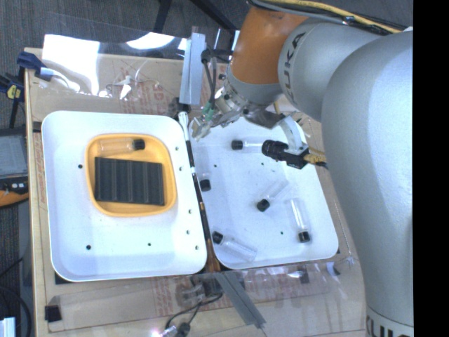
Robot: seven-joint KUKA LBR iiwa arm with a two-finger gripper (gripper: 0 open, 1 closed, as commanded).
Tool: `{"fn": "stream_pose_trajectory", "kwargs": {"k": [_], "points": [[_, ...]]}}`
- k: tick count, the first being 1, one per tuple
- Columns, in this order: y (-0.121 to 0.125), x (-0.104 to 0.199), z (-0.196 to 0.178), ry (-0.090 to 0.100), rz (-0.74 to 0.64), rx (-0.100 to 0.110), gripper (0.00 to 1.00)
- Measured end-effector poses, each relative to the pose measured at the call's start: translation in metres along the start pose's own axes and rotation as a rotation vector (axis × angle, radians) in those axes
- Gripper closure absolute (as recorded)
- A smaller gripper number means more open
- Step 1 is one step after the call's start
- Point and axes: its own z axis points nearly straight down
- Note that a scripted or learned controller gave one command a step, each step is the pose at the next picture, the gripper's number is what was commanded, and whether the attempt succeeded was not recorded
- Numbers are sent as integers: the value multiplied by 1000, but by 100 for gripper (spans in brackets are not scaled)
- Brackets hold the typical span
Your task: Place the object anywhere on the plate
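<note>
On the tabletop, two white bins side by side. In the left bin, an orange plate, set near the middle, with a dark ribbed pad across most of it. On the plate's far rim, just beyond the pad, a small black-capped object, lying flat and apart from the arm.

Right of the plate, past the seam between the bins, the right bin. Pincer up and to the right of the plate, low over the right bin's far left corner, close to the seam. Open or closed: impossible to tell from this angle.

Scattered further right of the plate, on the right bin's floor:
- a short capped tube, level with the plate's far rim
- a black bit just past the seam, level with the plate's middle
- a black cap further right
- a clear vial, farthest from the plate
- a second clear vial, down and to the right of the plate's near corner
</note>
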Motion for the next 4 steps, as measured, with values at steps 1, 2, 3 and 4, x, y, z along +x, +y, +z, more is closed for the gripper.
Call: {"fn": "stream_pose_trajectory", "kwargs": {"k": [1, 2, 3, 4], "points": [[-20, 48, 18, 2, -89, 4, 100], [-21, 47, 18, 2, -88, 3, 0], [9, -14, 17, 0, -215, 0, 0], [10, -14, 7, -1, -217, -1, 100]]}}
